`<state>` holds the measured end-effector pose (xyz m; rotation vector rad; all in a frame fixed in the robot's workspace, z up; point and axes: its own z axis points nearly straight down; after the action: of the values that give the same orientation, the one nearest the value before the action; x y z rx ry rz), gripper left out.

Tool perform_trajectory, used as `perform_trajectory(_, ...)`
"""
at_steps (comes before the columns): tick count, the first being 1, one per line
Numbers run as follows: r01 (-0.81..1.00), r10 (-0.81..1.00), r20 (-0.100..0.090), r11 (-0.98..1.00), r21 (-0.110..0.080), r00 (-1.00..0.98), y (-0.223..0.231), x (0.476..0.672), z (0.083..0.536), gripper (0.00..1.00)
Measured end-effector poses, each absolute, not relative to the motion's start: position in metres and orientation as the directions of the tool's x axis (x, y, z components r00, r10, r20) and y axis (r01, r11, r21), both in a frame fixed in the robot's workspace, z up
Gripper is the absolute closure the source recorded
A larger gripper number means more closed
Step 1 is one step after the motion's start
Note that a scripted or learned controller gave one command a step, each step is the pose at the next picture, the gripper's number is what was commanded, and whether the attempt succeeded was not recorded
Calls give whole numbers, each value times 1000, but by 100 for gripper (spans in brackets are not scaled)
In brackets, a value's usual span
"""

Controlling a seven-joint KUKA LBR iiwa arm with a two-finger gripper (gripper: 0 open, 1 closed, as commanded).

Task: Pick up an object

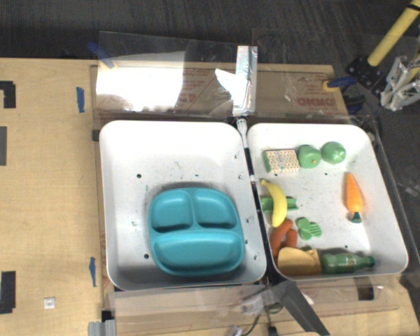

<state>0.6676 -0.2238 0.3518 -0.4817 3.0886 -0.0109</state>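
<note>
Lowest in the frame, a green bottle [346, 262] is seen lying along the right bin's [386, 187] lower edge, beside a tan piece [298, 260]. Higher up are placed a banana [276, 201], a carrot [353, 194] and two green balls [320, 154]. A teal divided tray [194, 230] is held by the left bin [126, 159]. The end effector's state cannot be told.

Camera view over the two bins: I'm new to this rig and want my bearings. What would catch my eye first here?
The big teal divided plate stands out, lying alone in the left bin toward its near edge. The right bin holds a scatter of toy food: a yellow banana by its left wall, an orange carrot near its right wall, two green round fruits at the far side and a green bottle along the near edge.
</note>
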Motion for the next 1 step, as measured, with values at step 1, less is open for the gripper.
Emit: perform_trajectory(1, -338, -338, -1, 941, 1, -941, -222, 667, 297, 100)
